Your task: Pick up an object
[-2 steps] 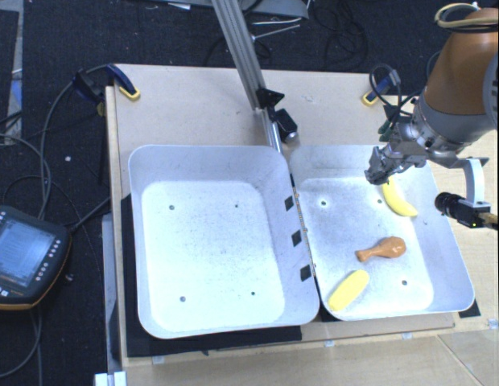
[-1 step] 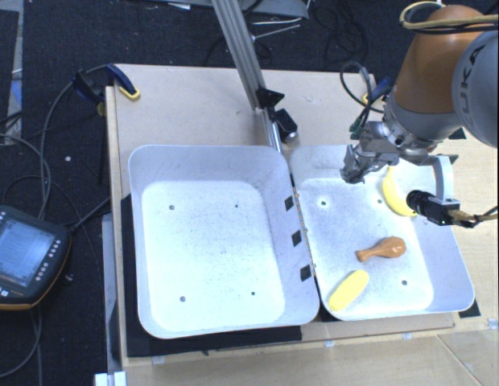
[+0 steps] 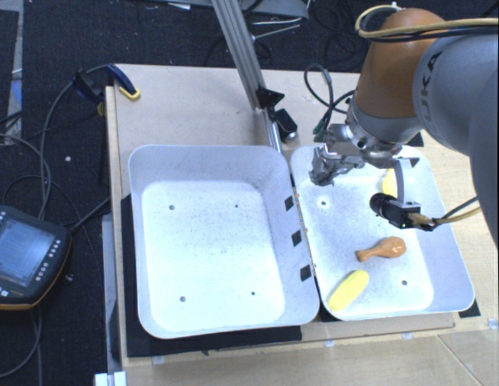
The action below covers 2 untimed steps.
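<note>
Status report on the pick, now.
Gripper over the right bin, far-left corner, nothing seen in it. Orange drumstick-shaped toy and yellow piece lie loose nearer the front. Another yellow item partly hidden behind the wrist.

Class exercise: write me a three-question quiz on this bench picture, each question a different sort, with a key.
1. True or false: the yellow oblong plastic object lies in the left white bin.
2. Which lies nearest the right white bin's front edge?
A. the tan pear-shaped toy with a stem
B. the yellow oblong plastic object
C. the grey two-finger gripper
3. Fill in: the gripper hangs over the right bin's ____ corner, far-left or near-right.

Key: 1 false; 2 B; 3 far-left.
</note>
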Motion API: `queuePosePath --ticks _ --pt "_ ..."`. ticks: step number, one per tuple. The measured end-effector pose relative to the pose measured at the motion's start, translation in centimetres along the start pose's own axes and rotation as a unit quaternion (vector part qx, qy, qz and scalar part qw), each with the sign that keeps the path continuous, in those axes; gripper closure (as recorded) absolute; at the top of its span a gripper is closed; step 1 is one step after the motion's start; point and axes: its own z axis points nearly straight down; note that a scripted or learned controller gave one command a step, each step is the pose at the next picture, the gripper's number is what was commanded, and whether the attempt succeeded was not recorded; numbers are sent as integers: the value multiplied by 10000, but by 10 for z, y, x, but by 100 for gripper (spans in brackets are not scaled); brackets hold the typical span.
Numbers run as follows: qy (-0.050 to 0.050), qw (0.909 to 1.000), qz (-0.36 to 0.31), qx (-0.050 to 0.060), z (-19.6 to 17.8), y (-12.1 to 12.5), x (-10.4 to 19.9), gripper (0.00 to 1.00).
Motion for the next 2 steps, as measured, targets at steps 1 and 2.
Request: queuePosePath --ticks 1,2 --pt "-1 10000 4 -3 0 10 43 100" --pt "1 10000 -1 -6 -10 15 98 100"
